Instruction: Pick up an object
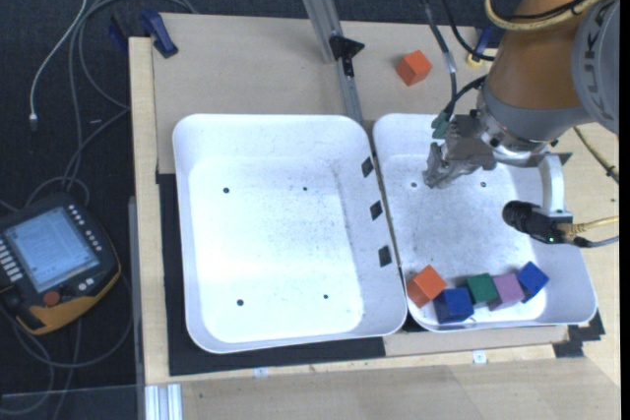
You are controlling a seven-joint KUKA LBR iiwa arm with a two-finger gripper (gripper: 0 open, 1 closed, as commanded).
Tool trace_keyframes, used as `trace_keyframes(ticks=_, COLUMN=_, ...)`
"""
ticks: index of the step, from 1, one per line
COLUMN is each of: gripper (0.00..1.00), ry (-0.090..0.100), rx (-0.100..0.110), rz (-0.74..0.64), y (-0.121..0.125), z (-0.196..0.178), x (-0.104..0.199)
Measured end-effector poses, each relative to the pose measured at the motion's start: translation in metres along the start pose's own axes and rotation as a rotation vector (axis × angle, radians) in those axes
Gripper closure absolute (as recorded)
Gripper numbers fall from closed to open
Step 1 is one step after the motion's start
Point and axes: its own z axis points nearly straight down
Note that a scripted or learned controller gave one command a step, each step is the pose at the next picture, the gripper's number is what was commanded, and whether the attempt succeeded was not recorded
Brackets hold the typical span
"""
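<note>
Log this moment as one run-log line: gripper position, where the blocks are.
gripper: above right bin, far half | five blocks: clustered at near edge | orange block: on bench outside bins

The right bin's (563,241) middle floor lay open below the gripper (440,174), its near edge crowded by a touching row of orange cube (427,283), dark blue cube (454,304), green cube (481,289), purple cube (507,288) and blue cube (532,279).

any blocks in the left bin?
No. The blocks lie along the right bin's near edge; one orange block sits on the bench.
</note>
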Motion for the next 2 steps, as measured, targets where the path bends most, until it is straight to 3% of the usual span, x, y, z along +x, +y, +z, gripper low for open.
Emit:
trace_keyframes(ticks=1, gripper=1.00, ry=-0.004, rx=-0.004, rz=0.001, y=0.053, z=0.038, x=-0.008)
trace_keyframes(ticks=2, gripper=1.00, ry=0.002, rx=-0.001, rz=-0.007, y=0.048, z=0.036, x=0.072)
